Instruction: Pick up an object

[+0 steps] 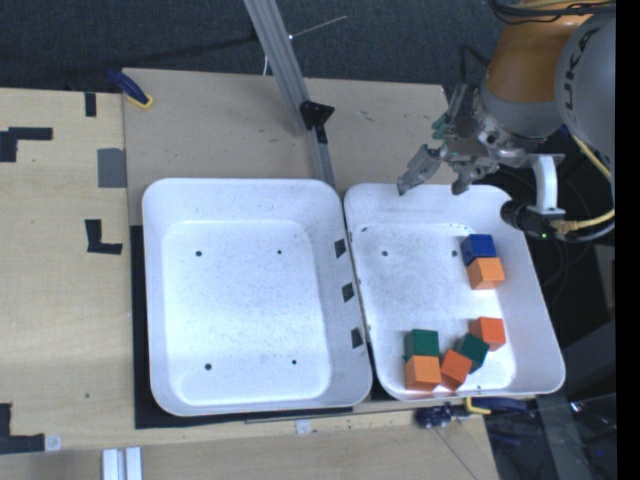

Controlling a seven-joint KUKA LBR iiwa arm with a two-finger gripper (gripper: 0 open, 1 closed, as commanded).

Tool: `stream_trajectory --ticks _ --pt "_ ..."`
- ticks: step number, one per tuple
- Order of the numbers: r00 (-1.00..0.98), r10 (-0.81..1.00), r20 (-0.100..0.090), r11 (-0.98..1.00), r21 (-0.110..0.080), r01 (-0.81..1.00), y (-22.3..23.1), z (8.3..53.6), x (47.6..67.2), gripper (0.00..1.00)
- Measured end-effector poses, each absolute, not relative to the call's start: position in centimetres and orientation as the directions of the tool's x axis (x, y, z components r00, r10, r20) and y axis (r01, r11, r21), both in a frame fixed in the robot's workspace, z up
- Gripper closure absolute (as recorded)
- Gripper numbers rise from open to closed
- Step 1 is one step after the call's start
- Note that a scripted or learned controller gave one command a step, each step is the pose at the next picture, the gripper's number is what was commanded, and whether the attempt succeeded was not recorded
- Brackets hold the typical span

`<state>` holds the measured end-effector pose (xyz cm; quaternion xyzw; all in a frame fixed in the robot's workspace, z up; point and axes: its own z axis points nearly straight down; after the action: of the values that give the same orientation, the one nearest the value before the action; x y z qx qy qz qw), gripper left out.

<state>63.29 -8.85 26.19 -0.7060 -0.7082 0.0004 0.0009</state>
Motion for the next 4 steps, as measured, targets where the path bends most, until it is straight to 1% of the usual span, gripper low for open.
stream_trajectory --ticks 1,2,3,4 --pt "-0.003 1.0 0.0 0.003 -0.002 1.0 -8.9 26.2 63.3 0.0" --pt "-0.002 1.0 -0.001 0.002 -0.006 1.0 -8.6 21.5 64.0 0.0" --pt "-0.002 1.0 -0.001 0.002 -0.008 1.0 -9.0 15.2 64.4 0.0" --pt "-0.002 1.0 -0.001 0.002 -0.007 1.0 -8.9 9.7 64.2 0.0"
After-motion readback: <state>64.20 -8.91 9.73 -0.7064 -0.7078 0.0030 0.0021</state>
